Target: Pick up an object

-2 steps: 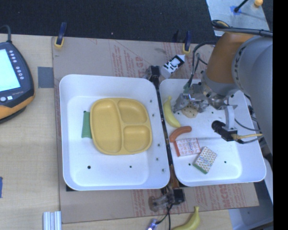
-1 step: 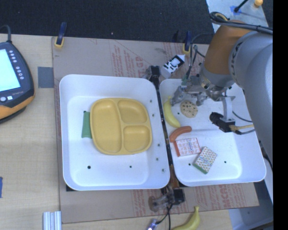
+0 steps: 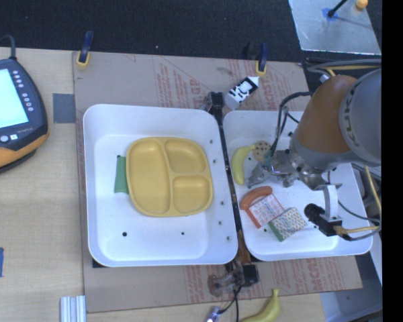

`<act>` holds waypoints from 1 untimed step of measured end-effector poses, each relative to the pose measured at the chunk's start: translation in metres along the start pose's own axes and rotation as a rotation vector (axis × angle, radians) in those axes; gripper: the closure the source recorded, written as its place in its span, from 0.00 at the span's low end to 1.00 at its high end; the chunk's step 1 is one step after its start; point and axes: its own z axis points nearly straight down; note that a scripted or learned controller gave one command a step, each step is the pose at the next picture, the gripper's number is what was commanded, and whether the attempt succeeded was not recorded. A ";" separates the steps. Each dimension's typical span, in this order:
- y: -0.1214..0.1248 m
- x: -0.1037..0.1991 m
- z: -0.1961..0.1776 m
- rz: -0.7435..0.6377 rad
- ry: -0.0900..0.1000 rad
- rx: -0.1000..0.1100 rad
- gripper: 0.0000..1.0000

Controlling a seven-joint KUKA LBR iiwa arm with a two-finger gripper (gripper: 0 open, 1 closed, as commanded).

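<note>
Green thing (image 3: pixel 120 174) half under yellow tray (image 3: pixel 168 176)

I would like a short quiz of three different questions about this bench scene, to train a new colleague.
1. True or false: the yellow tray lies in the left bin.
2. Which thing lies outside both bins, at the lower edge of the view?
A. a banana
B. an orange sausage
C. the green card
3. Fill in: the tool is over the ____ bin.

Key
1. True. The tray has three compartments and partly covers the green card.
2. A. The sausage lies in the right bin; the card lies in the left one.
3. right. The arm reaches in there, near a yellow piece.
</note>
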 end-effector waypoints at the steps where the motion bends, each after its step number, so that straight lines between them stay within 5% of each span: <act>1: 0.079 -0.027 -0.001 0.002 0.001 -0.003 0.00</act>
